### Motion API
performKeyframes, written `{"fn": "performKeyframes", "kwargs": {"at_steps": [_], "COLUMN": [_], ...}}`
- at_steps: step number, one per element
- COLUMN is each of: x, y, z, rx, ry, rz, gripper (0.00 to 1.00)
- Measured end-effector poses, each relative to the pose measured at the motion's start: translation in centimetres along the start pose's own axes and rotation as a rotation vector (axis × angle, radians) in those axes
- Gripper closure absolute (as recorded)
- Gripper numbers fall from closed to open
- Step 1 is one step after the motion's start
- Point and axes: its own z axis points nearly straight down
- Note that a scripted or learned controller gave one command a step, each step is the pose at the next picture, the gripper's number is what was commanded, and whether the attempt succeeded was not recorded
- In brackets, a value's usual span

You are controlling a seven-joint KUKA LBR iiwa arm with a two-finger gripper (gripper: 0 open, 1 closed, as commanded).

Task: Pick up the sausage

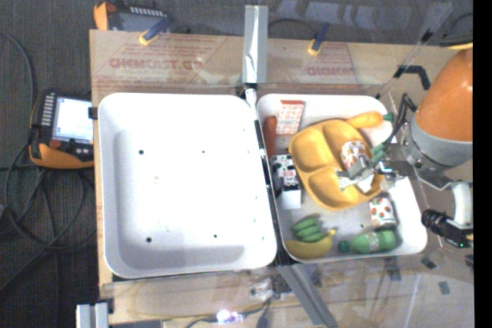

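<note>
Camera view, looking down at a slant: two white bins side by side on a bench w/ a cardboard sheet [154,50] under them at the far side. Left bin [184,180] shows bare white floor w/ a few dark specks. Right bin [415,242] is crowded. The sausage [270,136], reddish-brown & slim, lies along the bin's left wall toward the far end, lengthwise near-to-far, just left of a red-and-white printed card [290,117] in the far-left corner. Just near of the sausage sits a small black-and-white carton [285,173], w/ a white cup-like item [291,199] touching its near end. Big yellow sectioned tray [323,154] fills the bin's middle, tilted; a yellow banana-like piece [367,120] pokes out at its far-right. Near side: green pea pods [308,227] resting on a yellow banana [310,245], a green bottle [370,242] lying on its side at the near-right, and a white box w/ red spots [382,211] just far of it. Arm comes in from the right, orange band [453,100] over a grey wrist; the gripper [367,165] hangs over the right part of the yellow tray, beside a small red-and-white pack [354,154]. Can't tell whether its fingers are spread or closed, too cluttered there. Gripper is well apart from the sausage, w/ the tray between them. A tablet-like device w/ orange casing [61,130] lies on the floor left of the bench.
</note>
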Motion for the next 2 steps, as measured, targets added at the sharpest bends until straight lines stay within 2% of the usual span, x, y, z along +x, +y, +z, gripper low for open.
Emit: {"fn": "performKeyframes", "kwargs": {"at_steps": [1,2], "x": [0.1,2.3], "y": [0.1,2.6], "z": [-0.8,-0.9], "rx": [0.001,-0.002], "ry": [0.001,0.0], "rz": [-0.002,-0.389], "gripper": [1.0,1.0]}}
